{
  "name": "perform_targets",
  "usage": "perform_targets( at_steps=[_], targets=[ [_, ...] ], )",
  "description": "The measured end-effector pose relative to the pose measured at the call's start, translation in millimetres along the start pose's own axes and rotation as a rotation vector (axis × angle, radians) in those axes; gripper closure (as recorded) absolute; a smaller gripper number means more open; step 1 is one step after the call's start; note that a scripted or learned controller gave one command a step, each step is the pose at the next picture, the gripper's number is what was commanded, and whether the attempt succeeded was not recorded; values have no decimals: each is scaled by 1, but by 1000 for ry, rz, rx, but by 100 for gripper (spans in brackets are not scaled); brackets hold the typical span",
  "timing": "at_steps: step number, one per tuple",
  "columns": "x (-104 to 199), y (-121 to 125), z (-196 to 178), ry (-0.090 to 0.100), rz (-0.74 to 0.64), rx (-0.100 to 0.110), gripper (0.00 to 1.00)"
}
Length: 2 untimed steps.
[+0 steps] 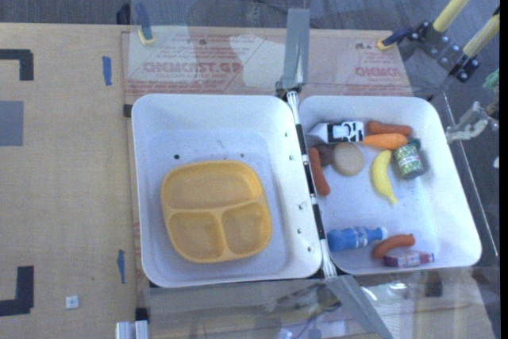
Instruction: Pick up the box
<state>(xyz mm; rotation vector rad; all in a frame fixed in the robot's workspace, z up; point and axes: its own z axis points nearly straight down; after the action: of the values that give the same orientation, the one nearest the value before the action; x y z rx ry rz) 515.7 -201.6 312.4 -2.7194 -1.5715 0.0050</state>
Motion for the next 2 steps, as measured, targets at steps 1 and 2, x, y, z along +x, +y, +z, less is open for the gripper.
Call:
perform_targets(
  at_steps=[1, 2],
  targets=[
    [12, -32, 10, 2, 110, 1, 0],
    [13, -32, 0, 1, 108, 1, 100]
  ],
)
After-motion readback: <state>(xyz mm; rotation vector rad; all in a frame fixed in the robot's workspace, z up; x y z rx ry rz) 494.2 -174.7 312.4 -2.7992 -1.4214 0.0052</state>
